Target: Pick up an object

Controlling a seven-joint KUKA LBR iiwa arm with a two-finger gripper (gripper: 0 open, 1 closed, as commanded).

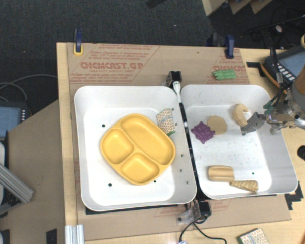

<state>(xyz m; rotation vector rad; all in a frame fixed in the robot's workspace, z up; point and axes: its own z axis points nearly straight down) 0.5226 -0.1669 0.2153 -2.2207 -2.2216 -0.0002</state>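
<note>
The tool (pixel 254 122) hangs over the right bin (pixel 274 182), near its right edge, with its tip just beside a pale bread roll (pixel 239 114); whether its jaws are spread or pressed together I cannot tell. The roll lies toward the bin's far edge, next to a tan cookie (pixel 217 124) and a purple grape bunch (pixel 202 131). It looks like a light toy, probably smooth plastic, so a grip across its narrow middle seems safest. The yellow tray (pixel 137 149) sits in the left bin (pixel 91 136).
</note>
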